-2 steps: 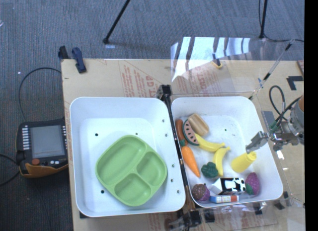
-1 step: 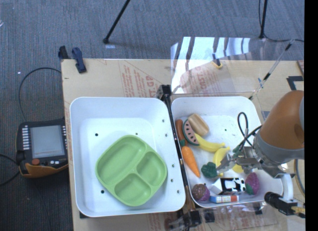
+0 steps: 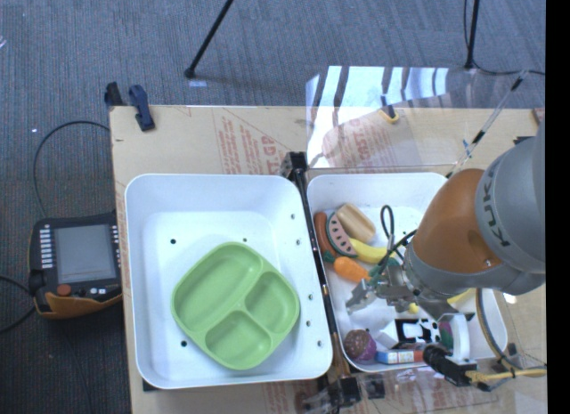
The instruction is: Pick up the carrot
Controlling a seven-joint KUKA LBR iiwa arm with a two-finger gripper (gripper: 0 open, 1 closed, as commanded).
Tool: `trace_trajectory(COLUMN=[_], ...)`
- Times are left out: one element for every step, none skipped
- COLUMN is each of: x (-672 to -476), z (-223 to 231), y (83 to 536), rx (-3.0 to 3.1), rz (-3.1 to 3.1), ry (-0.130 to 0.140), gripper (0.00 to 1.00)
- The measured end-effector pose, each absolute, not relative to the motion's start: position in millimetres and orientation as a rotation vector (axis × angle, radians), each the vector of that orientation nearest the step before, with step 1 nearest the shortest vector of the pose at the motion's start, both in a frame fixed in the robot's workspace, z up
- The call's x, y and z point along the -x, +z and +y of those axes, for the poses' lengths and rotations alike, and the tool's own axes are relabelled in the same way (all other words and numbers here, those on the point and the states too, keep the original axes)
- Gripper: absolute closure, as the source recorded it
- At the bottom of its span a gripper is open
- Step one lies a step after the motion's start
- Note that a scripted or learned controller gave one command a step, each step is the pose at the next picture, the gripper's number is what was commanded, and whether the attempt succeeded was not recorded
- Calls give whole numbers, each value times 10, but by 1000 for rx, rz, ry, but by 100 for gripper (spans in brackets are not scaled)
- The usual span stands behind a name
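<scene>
Risk map for the carrot pick, read left to right from the hinge where the two bins meet. Left of the hinge, the left bin (image 3: 151,216) carries a green divided plate (image 3: 236,305); you need nothing there. Just right of the hinge, in the right bin (image 3: 427,181), the carrot (image 3: 350,269) lies orange and slanted, with the watermelon slice (image 3: 337,233) and bread piece (image 3: 354,222) above it and the banana (image 3: 368,249) touching or nearly touching its upper end. Further right, the tool (image 3: 367,293) hangs just below and beside the carrot; its fingers (image 3: 359,296) look slightly apart with nothing between them, though the wrist hides much of them. Expect these failures: a finger landing on the banana and dragging both pieces; fingers closing beside the round carrot so it rolls toward the hinge wall; or the tool catching the purple ball (image 3: 360,344) lower in the bin if you descend from where it hangs.
</scene>
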State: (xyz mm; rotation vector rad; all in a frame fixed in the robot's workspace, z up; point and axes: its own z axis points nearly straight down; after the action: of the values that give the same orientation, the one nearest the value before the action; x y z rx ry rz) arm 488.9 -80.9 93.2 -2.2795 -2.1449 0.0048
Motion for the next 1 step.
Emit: trace_trajectory(x=[-5622], z=[-883], y=[861], rx=[2407], rz=[-2010], ry=[5], gripper=[0])
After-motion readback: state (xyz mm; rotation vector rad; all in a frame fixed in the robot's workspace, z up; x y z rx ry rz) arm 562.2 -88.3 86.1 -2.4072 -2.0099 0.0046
